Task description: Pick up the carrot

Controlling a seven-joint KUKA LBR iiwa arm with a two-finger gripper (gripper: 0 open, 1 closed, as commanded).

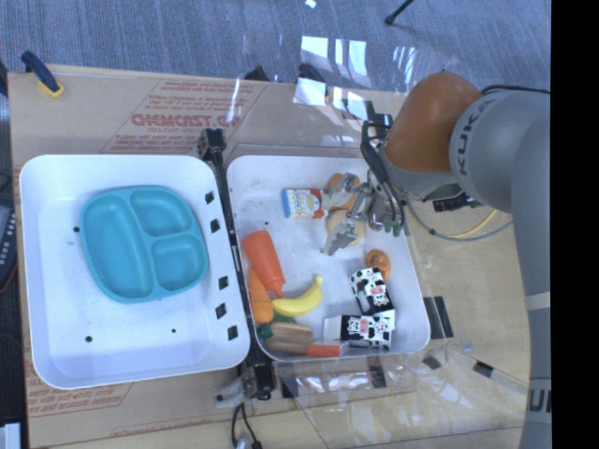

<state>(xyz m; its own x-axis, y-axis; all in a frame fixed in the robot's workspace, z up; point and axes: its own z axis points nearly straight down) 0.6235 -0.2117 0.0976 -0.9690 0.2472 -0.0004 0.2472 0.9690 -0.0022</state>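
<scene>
Across the surface's right bin [412,293], we judged our gripper [343,237], spread and holding nothing, was mid-approach and needed to shift left onto the carrot [264,260].

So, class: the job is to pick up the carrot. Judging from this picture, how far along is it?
Nothing looks done yet. The carrot lies in the right bin by its left wall, next to the banana. In hand: the end effector hangs over the middle of that bin, to the right of the carrot and apart from it, with nothing between its fingers. Left: reach the carrot, grip it and lift.
</scene>
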